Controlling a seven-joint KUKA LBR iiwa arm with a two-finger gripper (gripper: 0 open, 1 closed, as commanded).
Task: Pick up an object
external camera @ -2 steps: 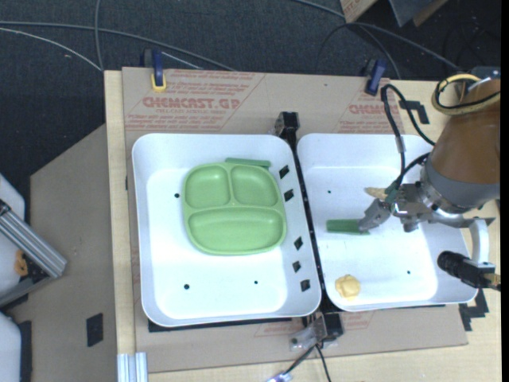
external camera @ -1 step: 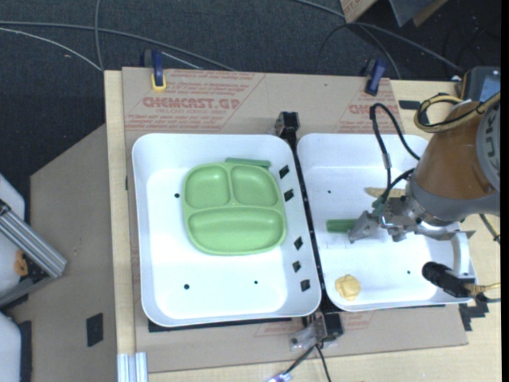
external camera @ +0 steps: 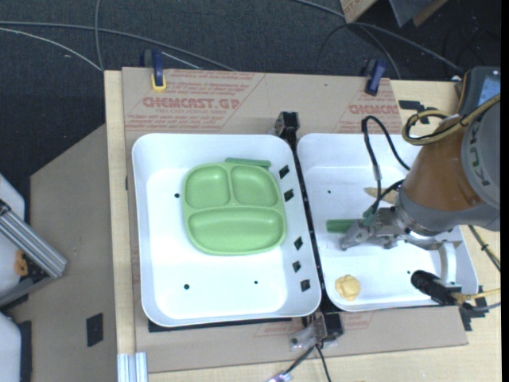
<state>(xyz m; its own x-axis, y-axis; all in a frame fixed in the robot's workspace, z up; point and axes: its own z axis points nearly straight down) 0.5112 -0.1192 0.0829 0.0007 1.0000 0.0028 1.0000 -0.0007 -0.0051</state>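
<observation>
My gripper (external camera: 355, 237) is low in the right bin (external camera: 334, 161), near its left-middle, on the grey arm with the orange band that reaches in from the right. A small dark green piece (external camera: 339, 225) lies right at the gripper's tip, touching or nearly touching it; whether it is gripped cannot be told. A small yellow lump (external camera: 347, 286) sits on the bin floor toward the front, apart from the gripper. A thin tan piece (external camera: 372, 191) shows just behind the wrist.
The left bin (external camera: 159, 277) holds a light green divided plate (external camera: 234, 209) with a darker green strip (external camera: 248, 163) at its far edge. Black clips line the divider between the bins. Cables trail over the right bin's back.
</observation>
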